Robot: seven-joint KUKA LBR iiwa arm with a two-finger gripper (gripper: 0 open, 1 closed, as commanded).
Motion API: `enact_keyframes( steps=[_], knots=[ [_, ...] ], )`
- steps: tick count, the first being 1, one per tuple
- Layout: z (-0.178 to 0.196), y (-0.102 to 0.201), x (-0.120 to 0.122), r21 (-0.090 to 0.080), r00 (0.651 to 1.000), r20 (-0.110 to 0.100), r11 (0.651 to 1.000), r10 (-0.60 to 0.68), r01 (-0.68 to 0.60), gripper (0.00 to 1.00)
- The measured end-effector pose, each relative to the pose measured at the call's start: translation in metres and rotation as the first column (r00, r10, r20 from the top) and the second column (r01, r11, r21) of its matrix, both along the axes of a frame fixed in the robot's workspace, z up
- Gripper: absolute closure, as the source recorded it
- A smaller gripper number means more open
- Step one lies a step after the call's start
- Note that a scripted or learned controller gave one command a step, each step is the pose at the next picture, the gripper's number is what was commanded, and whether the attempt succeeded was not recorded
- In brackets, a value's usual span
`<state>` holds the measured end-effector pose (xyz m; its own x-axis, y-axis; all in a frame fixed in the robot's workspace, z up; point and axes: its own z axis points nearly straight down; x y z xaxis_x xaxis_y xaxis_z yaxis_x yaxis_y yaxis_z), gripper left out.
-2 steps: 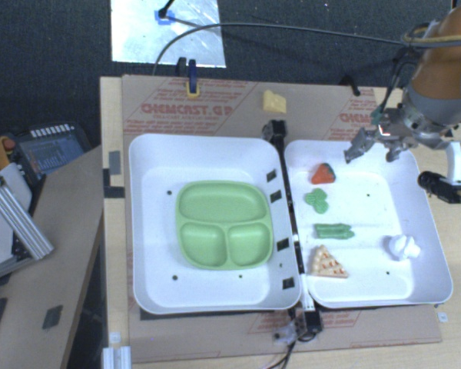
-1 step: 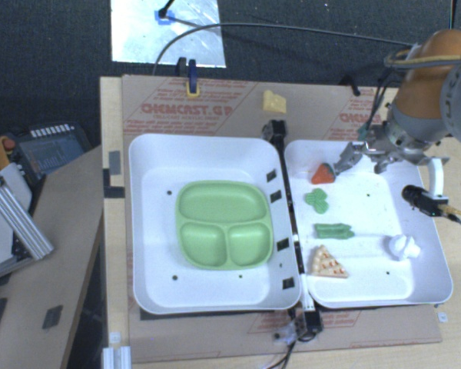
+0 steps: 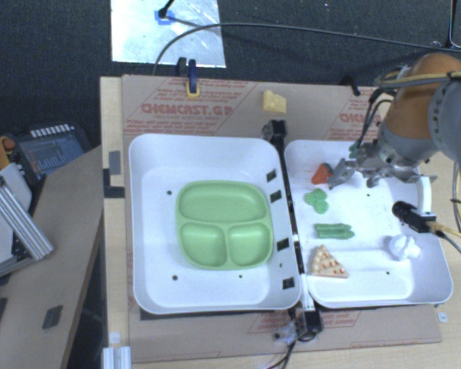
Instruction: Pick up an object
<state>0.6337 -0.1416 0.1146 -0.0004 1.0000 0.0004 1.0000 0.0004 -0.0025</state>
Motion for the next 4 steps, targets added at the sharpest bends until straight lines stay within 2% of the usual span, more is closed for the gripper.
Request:
enact_keyframes(
  steps=[1,2,4],
  knots=[
    [0.014,0.0,0.002,-0.002,1.0,0.007,1.0,0.0,0.0,1.0],
    [0.058,-0.003,0.001,-0.002,1.0,0.009,1.0,-0.001,0.001,1.0],
    [0.178,-0.008,0.005,-0.003,1.0,0.011,1.0,0.004,-0.004,1.0]
  ],
)
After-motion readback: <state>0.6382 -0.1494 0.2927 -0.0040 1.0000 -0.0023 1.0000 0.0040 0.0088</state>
